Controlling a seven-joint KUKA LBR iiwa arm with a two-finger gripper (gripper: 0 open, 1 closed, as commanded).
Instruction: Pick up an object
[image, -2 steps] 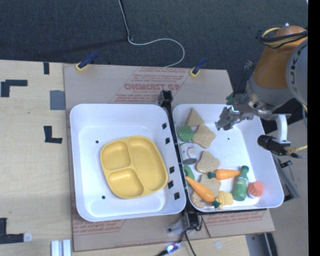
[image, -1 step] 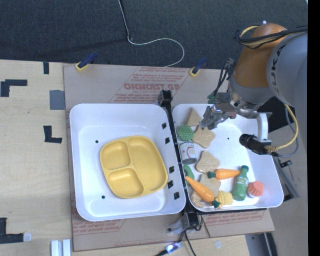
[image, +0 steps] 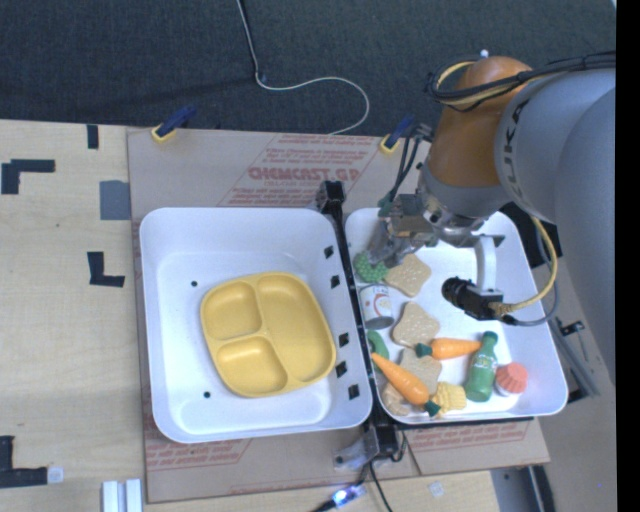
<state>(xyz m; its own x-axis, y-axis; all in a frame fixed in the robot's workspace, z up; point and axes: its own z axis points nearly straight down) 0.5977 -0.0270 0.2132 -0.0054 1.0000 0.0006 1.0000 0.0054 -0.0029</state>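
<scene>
Grey two-finger gripper (image: 388, 243) is down in the right white plastic bin (image: 530, 262), apparently to reach the toy food; grip state can't be told. Nearest candidate: tan bread-slice toy (image: 408, 275) just below gripper, green leafy toy (image: 371, 268) beside it.

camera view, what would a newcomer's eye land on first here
The big grey arm with its orange band reaching in over the right bin, its gripper low at the bin's upper left corner. Then the yellow divided plate alone in the left bin, against the jumble of toy food, carrots and a green bottle, on the right.
</scene>
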